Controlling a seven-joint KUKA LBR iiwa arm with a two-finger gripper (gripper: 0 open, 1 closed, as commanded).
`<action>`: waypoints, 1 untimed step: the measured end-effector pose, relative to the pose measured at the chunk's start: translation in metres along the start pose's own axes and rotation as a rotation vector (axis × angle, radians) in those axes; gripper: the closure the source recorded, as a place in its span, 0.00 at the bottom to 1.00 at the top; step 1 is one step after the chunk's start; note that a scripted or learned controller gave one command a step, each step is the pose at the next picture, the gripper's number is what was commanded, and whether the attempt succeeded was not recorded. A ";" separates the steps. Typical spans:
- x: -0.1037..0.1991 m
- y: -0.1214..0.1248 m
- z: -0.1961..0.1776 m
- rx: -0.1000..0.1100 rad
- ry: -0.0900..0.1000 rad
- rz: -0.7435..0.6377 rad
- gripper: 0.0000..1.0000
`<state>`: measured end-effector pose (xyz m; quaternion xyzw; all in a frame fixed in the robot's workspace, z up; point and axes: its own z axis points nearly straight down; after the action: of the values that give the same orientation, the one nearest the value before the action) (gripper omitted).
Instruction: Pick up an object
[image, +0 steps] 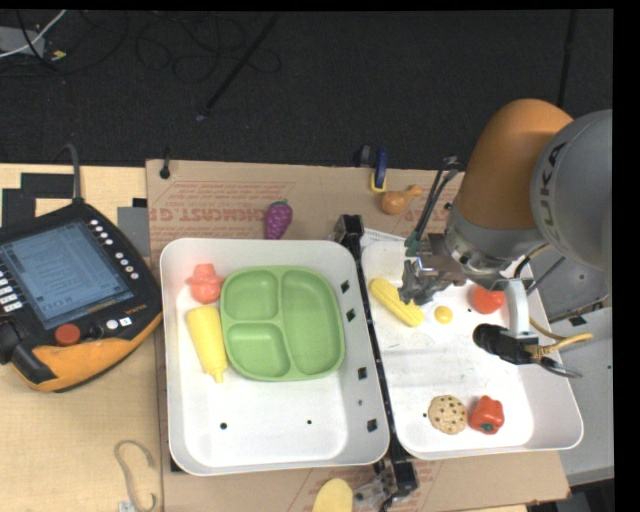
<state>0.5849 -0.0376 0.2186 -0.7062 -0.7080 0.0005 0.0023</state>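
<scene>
End effector (418, 285) is down in the right bin (560, 425), right at the corn cob (396, 302); can't tell if it's apart or together, and no grip is visible. Same bin: small yellow ball (443, 315), cookie (447, 413), red pepper (487, 414). Left bin (260, 430): green divided plate (281, 324), yellow bottle (207, 340), pink toy (204, 283).

We see a light wooden bench (60, 430) beneath brown cardboard (250, 200), with dark carpet (300, 80) on the far side.
</scene>
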 end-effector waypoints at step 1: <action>0.058 -0.008 -0.016 -0.002 0.000 -0.002 1.00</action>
<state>0.5765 0.0201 0.2347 -0.7055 -0.7087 -0.0002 0.0015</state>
